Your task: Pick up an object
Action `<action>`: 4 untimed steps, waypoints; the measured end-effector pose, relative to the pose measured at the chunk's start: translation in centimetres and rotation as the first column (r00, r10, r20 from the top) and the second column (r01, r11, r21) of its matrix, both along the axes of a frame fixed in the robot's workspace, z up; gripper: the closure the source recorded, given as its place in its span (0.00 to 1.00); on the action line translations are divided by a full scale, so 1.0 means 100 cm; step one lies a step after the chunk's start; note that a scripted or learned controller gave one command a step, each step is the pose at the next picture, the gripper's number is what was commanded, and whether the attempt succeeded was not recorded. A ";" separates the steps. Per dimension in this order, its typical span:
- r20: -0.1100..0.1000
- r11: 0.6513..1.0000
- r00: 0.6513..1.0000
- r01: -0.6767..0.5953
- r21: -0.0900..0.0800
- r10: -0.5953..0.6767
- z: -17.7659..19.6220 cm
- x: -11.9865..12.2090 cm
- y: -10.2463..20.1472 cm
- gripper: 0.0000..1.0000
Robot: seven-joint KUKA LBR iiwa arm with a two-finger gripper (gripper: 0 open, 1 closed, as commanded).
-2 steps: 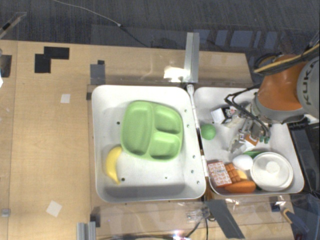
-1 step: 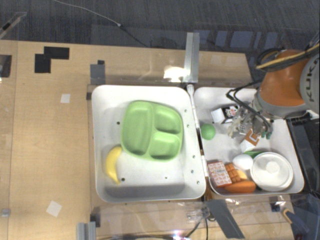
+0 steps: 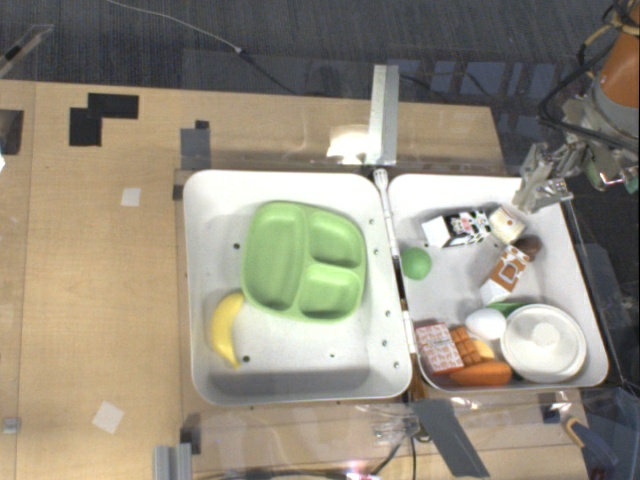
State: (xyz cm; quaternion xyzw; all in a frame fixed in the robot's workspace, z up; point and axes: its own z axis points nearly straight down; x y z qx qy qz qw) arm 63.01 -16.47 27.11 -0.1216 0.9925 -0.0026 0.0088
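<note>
On the tabletop (image 3: 90,298), the left bin (image 3: 200,268) holds a green divided tray (image 3: 300,258) and a banana (image 3: 227,328), while the right bin (image 3: 585,298) holds a green ball (image 3: 415,263), small boxes, a carrot (image 3: 480,374) and a white bowl (image 3: 543,342), with the gripper (image 3: 545,183) above its far right corner.

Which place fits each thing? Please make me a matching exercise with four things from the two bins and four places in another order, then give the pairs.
Things:
1. banana
2. green divided plate
3. green ball
4. white bowl

Places:
A. right bin, near its left wall
B. left bin, front left corner
C. right bin, front right corner
D. left bin, middle

Pairs: 1-B, 2-D, 3-A, 4-C
</note>
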 end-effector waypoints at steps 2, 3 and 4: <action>-0.008 0.953 0.953 -0.304 0.003 0.304 -0.011 0.029 0.048 1.00; -0.012 0.760 0.760 -0.650 -0.005 0.650 0.016 -0.032 -0.002 1.00; -0.013 0.530 0.530 -0.848 -0.004 0.848 0.006 -0.023 -0.040 1.00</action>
